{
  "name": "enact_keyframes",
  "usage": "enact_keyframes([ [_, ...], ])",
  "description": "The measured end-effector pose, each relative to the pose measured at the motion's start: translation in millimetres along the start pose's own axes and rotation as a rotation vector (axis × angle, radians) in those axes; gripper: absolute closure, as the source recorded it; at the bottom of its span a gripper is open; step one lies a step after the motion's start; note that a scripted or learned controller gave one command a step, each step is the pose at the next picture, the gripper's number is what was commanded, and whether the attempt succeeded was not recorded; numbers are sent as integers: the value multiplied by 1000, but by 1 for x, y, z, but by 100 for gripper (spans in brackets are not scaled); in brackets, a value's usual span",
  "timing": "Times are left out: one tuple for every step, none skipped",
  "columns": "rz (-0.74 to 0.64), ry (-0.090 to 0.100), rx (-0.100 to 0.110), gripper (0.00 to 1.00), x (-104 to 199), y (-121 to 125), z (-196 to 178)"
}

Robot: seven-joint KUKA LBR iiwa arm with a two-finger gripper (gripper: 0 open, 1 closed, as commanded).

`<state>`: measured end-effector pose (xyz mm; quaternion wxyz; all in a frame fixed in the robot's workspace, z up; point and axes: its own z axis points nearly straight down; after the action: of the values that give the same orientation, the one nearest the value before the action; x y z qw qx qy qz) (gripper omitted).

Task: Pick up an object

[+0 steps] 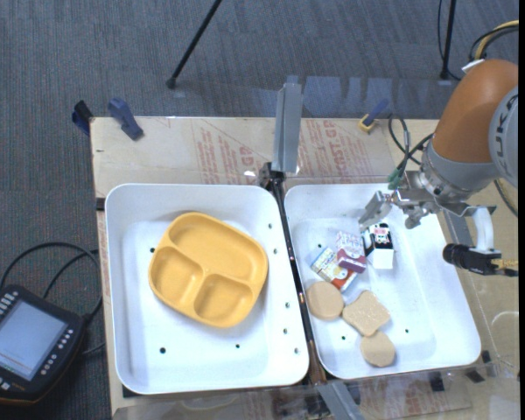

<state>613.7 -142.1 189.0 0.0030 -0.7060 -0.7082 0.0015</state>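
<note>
Pick attempt, state at this frame: nothing lifted yet, as far as the view shows. The gripper [387,215] hangs low over the right bin [437,339], toward its far edge, directly above a small black-and-white carton [382,245]. One finger [372,208] juts out toward the left bin; whether the pincer is apart, together, or pinching the carton top cannot be told from this slant, since the wrist hardware blocks the gap. No object is seen between the fingers, so no grasp is logged.

Candidate objects, all in the right bin:
- the carton, upright, near the bin's centre, closest to the gripper
- a cluster of small packets [339,261] just beside the carton on its left-bin side, red, white and pink, touching or overlapping one another
- a round tan cookie-like piece [325,300] near the edge shared with the left bin
- a toast-shaped tan piece [366,313] touching it
- a second round piece [378,349] near the front edge

The left bin [131,357] holds a yellow divided plate [208,268], three compartments, lying tilted relative to the bin's sides.

Judgement: task is at the approach or close stage. Left to do: secure one object, most likely the carton, and raise it clear of the bin.

Writing: red print on the board behind the bins is reversed and too faint to read. Packet and carton labels are too small to make out
</note>
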Motion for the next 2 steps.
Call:
enact_keyframes([
  [21, -6, -23, 0, -18, 16, 93],
  [21, -2, -16, 100, -16, 15, 88],
])
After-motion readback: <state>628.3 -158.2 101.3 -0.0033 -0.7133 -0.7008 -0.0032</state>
